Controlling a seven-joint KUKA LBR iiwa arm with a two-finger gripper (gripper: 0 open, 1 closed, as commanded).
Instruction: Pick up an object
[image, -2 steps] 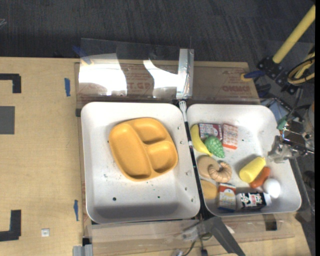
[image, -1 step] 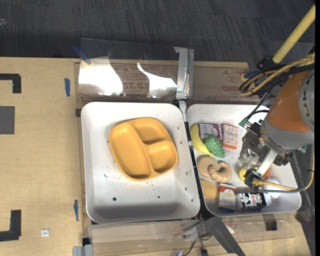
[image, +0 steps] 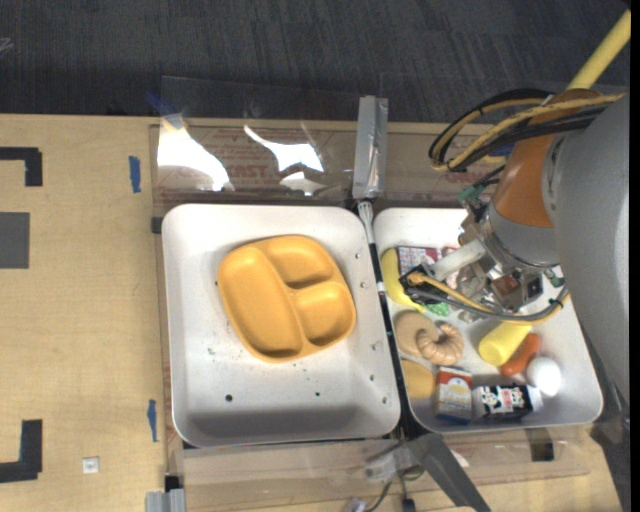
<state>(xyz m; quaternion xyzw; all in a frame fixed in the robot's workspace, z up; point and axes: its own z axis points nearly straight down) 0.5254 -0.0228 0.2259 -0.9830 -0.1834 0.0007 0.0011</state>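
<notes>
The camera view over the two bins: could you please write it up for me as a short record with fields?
left bin: holds one yellow divided plate, lying flat near its middle
right bin: crowded with small items
items in right bin: small tan pumpkin; yellow bottle with orange cap; white ball; small carton with black-and-white label
arm: reaches in from the right, over the right bin's far half
gripper: low among the clutter; grasp cannot be judged
</notes>
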